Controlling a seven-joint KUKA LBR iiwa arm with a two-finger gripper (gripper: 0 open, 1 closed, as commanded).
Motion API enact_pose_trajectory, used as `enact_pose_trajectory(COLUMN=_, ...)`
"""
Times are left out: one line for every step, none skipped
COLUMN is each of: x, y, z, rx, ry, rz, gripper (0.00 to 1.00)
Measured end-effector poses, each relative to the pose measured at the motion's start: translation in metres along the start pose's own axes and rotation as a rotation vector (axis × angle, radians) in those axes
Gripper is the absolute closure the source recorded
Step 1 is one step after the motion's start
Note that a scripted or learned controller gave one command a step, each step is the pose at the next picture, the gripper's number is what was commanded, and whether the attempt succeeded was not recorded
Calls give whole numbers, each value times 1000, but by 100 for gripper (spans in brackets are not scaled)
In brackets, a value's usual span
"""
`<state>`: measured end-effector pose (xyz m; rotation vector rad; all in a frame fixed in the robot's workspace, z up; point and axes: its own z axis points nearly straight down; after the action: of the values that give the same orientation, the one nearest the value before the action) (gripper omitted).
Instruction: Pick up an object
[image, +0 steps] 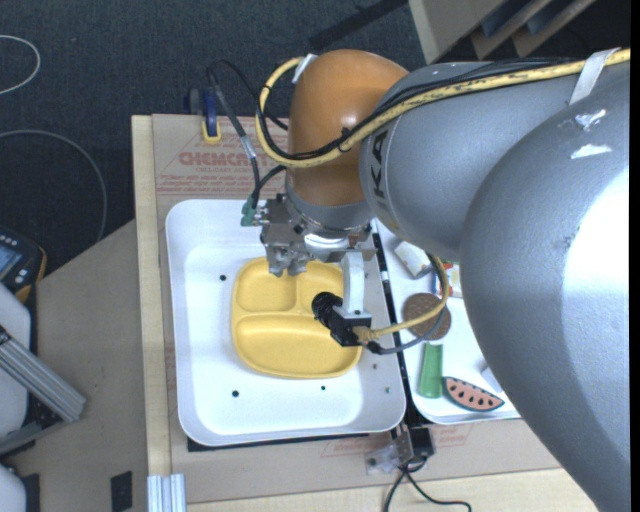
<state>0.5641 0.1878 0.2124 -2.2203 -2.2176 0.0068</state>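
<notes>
A yellow divided plate (285, 330) lies in the middle of the left white bin (200, 300). My gripper (288, 262) hangs straight over the plate's far rim, its tips right at the edge of the upper compartments. The wrist and the orange band hide much of the plate's far side. In the right bin (455, 405) lie a green marker-like stick (431, 370), a watermelon slice (474, 394), a brown round piece (428, 315) and a white item (410, 258), partly under the arm.
The grey arm covers most of the right bin and the view's right half. Cables loop around the wrist. A blue clamp (210, 110) sits at the cardboard bench's far edge. Bare white floor of the left bin surrounds the plate.
</notes>
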Motion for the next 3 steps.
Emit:
enact_pose_trajectory(x=12, y=-89, z=-111, rx=-10, ry=6, rz=-7, gripper=100)
enact_pose_trajectory(x=-27, y=-84, z=-214, rx=-19, ry=5, rz=2, gripper=100)
enact_pose_trajectory(x=-70, y=-86, z=-153, rx=2, ry=-2, rz=4, gripper=100)
